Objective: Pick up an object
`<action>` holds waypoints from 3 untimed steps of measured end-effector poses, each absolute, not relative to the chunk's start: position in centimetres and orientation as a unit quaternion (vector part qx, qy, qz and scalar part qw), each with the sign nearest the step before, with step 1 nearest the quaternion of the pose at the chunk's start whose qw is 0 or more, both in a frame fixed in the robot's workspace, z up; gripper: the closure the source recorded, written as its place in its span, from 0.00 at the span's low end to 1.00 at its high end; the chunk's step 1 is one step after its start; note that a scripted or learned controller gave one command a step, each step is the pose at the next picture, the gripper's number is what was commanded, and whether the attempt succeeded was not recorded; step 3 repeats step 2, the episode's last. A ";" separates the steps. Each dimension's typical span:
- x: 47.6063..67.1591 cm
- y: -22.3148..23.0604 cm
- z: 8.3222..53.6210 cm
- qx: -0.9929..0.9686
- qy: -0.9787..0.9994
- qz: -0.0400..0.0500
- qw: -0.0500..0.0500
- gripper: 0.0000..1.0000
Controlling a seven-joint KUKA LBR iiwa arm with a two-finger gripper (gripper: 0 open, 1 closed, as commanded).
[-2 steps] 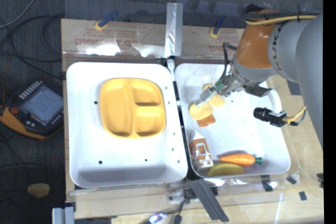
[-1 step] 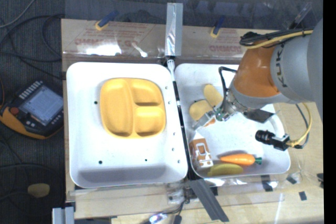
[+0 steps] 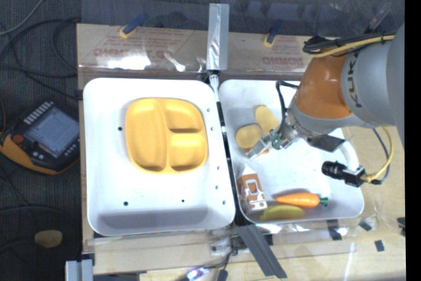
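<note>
The right bin [image 3: 299, 171] holds two tan flat pieces: a round one [image 3: 245, 136] by the left wall and an oval one [image 3: 266, 117] just behind it. Along the front lie a small orange-and-white box [image 3: 250, 189], a carrot [image 3: 297, 199] and a yellow-green oblong item [image 3: 283, 212]. My gripper [image 3: 266, 143] is low in this bin, right beside the round tan piece on its right and front side. The grey arm with its orange band [image 3: 325, 92] reaches in from the right. Whether anything sits in the gripper is hidden at this angle.
In the left bin [image 3: 105, 197] lies a yellow divided tray [image 3: 166, 133]. A raised divider [image 3: 220, 141] separates the bins. A black cable plug [image 3: 339, 171] hangs over the right bin's right side. A handheld pendant [image 3: 43, 136] lies on the floor at left.
</note>
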State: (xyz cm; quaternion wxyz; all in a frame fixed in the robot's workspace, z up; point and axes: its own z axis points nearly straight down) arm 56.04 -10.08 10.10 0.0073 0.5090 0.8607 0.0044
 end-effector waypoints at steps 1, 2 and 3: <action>59.9 -12.8 9.1 0.510 0.860 0.004 0.006 1.00; 57.2 -6.7 24.3 0.581 0.814 -0.001 0.000 1.00; 57.2 -6.7 24.3 0.581 0.814 -0.001 0.000 1.00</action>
